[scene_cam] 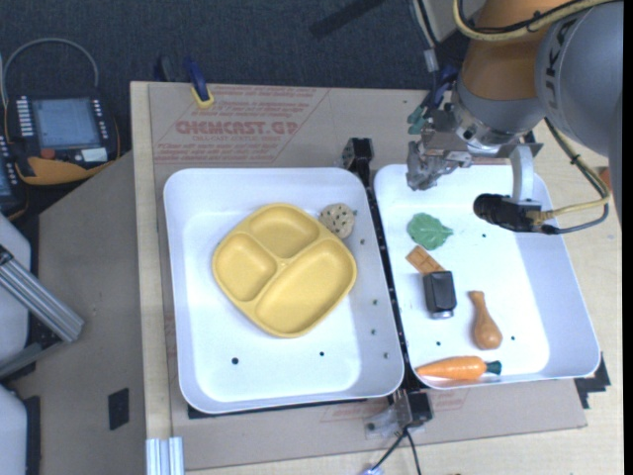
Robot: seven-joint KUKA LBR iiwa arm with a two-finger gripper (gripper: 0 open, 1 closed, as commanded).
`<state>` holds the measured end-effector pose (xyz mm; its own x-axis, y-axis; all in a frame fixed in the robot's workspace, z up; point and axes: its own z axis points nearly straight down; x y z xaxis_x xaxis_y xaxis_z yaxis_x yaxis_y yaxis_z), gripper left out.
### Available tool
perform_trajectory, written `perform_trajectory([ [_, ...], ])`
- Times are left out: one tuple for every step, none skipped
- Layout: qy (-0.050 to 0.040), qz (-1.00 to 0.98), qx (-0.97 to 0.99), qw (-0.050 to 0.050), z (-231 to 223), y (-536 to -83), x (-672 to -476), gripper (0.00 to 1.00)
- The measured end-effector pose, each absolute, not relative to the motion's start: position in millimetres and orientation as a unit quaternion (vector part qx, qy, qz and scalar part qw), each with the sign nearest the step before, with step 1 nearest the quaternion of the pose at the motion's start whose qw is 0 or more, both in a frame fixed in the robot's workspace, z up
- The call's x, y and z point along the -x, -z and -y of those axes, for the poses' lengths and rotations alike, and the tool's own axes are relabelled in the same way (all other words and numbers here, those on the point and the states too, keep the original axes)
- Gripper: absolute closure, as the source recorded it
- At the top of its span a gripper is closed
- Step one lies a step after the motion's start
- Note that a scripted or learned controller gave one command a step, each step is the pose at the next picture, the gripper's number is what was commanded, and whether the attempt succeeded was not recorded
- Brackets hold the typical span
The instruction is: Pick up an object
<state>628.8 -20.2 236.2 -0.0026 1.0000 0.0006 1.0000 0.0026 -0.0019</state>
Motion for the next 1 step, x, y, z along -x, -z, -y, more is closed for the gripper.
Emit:
perform_trajectory([
  [0.0,0.708,0.706,0.0,-40.8,-235.0,-629.0,1.0],
])
